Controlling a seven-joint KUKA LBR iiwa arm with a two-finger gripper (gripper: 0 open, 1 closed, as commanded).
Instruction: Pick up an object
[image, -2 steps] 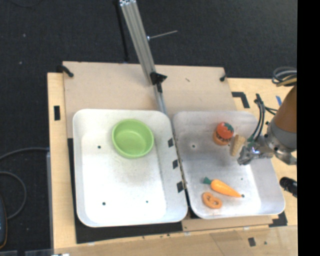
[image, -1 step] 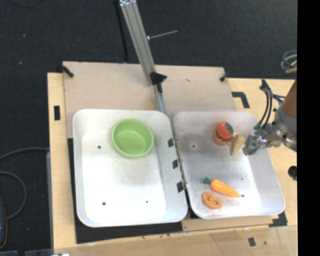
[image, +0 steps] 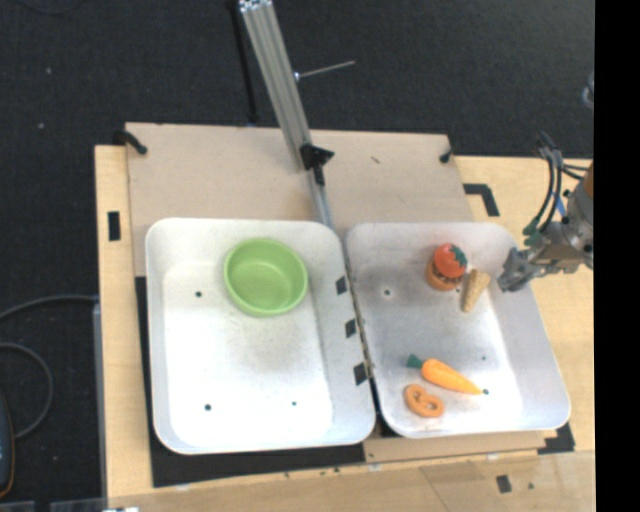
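The right bin (image: 520, 340) holds several toys. An orange-and-red round toy with a green top (image: 447, 266) stands near the bin's far side, and a tan bread-like piece (image: 473, 290) leans against its right. A carrot (image: 450, 377) and a small orange slice (image: 424, 401) lie near the front edge. My gripper (image: 513, 273) hangs over the bin's far right rim, just right of the tan piece, with nothing seen in it. A green bowl (image: 265, 277) sits in the left bin (image: 190, 370).
A slanted metal pole (image: 285, 90) comes down from the top to the gap between the bins. A low divider (image: 357, 330) separates the two bins. Cables (image: 548, 195) hang by the arm at the right edge.
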